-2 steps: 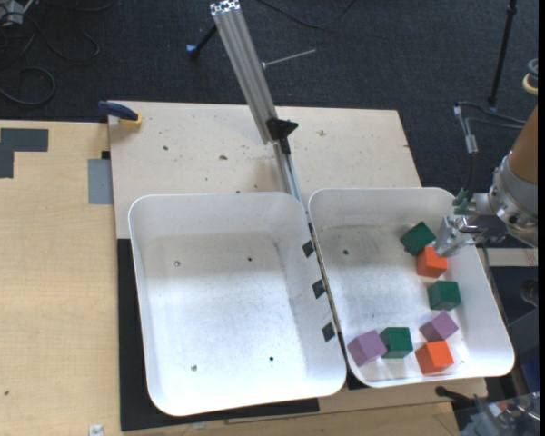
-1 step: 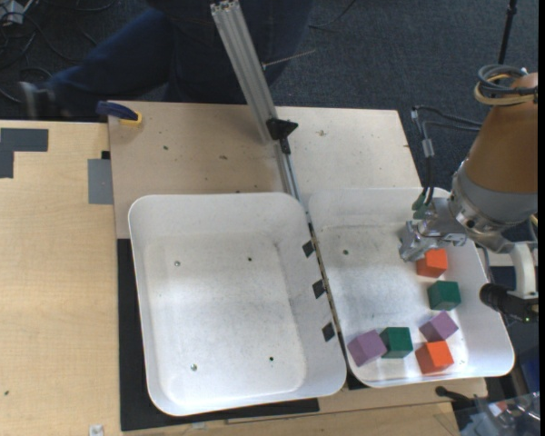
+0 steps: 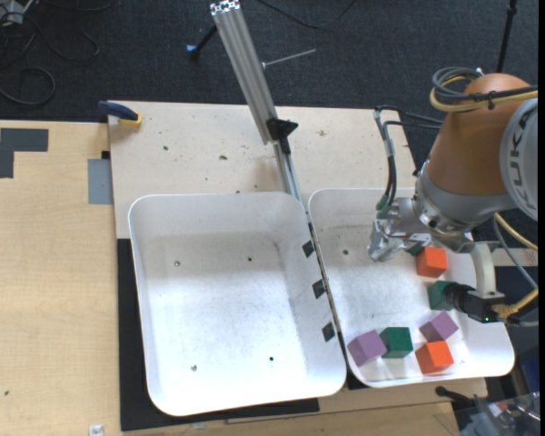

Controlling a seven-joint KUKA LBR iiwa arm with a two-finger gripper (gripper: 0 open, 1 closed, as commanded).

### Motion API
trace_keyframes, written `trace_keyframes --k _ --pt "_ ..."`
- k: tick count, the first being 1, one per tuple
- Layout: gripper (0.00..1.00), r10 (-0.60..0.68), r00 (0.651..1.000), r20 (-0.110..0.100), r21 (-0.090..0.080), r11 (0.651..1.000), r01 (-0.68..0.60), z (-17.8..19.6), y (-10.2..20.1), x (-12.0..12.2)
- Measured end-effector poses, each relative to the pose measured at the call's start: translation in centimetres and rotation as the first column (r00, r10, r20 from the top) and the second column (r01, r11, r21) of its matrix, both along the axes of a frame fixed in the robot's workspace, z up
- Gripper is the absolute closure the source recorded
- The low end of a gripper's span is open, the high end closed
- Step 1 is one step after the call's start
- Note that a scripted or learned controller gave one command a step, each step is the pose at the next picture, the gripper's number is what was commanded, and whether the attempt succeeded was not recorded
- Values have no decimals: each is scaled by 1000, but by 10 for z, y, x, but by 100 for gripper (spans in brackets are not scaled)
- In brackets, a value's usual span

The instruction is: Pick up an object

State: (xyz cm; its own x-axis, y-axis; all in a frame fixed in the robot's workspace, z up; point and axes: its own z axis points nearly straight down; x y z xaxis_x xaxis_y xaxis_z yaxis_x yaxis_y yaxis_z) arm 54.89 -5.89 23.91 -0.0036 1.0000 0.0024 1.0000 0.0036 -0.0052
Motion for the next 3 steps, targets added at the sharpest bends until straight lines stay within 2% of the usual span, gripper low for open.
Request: trace_keyframes --k 2,3 --pt "100 1 1000 1 -1 1000 -1 -14 96 5" --pt "100 1 1000 3 -1 1000 -1 -4 144 14"
